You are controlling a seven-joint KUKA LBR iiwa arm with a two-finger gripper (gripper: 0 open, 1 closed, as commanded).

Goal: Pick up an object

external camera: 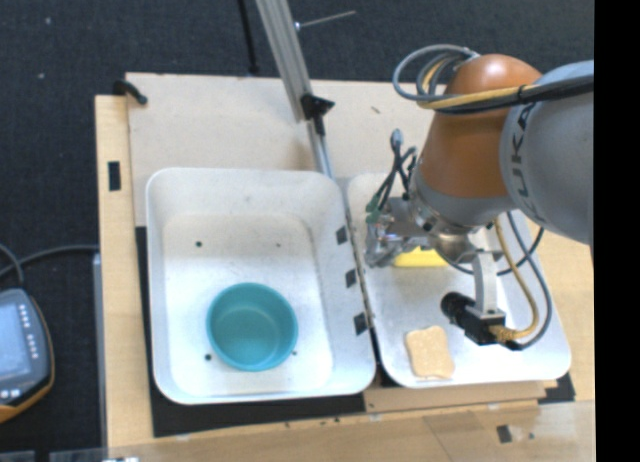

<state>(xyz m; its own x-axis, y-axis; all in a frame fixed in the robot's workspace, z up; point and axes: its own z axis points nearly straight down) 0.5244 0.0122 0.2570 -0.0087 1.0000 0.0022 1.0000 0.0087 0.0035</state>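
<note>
In the left bin (170, 250) I see a teal bowl (252, 325) sitting alone. In the right bin (545, 360), a tan sponge-like piece (430, 352) lies near the front, and a yellow object (420, 258) sits just under my end effector (385, 245). I judge I'm at the descent onto the yellow object; next I need a clean close and lift.
</note>
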